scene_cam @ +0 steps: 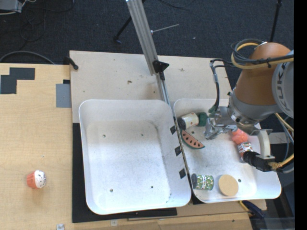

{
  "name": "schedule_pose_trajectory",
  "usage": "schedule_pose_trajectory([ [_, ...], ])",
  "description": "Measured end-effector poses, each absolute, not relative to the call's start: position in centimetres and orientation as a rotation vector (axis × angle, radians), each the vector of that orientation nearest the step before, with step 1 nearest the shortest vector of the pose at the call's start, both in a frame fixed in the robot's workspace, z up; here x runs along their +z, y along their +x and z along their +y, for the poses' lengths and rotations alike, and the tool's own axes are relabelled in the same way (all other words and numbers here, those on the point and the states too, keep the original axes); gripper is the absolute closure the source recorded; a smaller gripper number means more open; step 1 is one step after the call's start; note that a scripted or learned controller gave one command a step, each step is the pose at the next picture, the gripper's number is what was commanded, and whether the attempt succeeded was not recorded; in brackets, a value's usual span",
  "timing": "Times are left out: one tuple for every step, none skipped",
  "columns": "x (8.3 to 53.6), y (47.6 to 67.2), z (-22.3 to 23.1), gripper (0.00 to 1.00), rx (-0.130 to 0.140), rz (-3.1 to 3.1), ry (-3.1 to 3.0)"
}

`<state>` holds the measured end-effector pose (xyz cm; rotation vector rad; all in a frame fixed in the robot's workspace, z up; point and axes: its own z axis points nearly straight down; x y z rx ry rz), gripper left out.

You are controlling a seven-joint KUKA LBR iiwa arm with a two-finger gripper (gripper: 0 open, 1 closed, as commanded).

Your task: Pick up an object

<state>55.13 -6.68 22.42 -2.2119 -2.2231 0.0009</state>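
Camera view places the likeliest pick, a small cream cylinder (189, 120), in the right bin (268, 191) near its upper left corner, just beside the central divider (176, 135). A watermelon-slice toy (193, 141) lies just below it. The gripper (214, 130) hangs close to the cylinder's right; whether anything is pinched cannot be told, as the tips are blurred against the bin floor. A miss is judged possible: the cylinder could roll toward the wall when touched, or the slice could be nudged instead. Well apart, a green can (203, 182) and a tan disc (229, 185) are seen near the front rim.
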Motion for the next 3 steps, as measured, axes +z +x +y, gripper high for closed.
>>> schedule_pose_trajectory([
  [22.6,54.2,-1.3,1.00,0.002,-2.223,-2.213],
  [22.5,55.6,3.5,1.00,0.001,-2.223,-2.215],
  [23.7,55.0,8.7,1.00,0.001,-2.224,-2.214],
])
